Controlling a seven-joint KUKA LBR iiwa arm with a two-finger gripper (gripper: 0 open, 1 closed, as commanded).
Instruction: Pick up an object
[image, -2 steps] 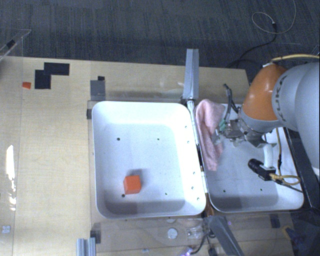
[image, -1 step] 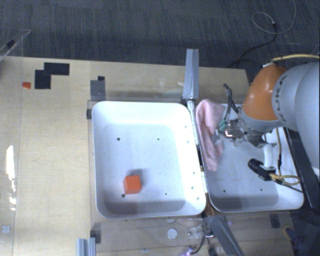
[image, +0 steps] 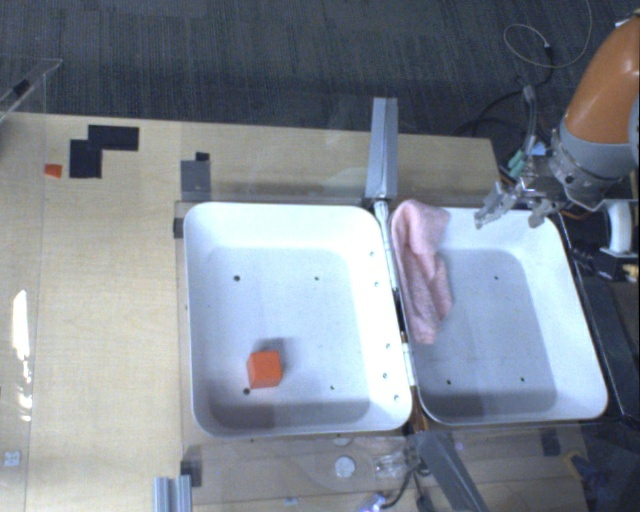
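An orange block (image: 265, 369) lies on the floor of the left bin (image: 210, 300), toward its front left. A pink cloth (image: 421, 268) is draped along the left wall of the right bin (image: 575, 330), its top end lying over the rim. My gripper (image: 517, 208) hangs over the back rim of the right bin at the far right, well apart from the cloth and the block. Its two fingers stand apart, open, with nothing between them.
A metal divider post (image: 381, 150) rises between the bins at the back. Black markers (image: 100, 148) and a small orange square (image: 53, 171) lie on the wooden bench at the far left. Cables (image: 535, 45) run behind the arm.
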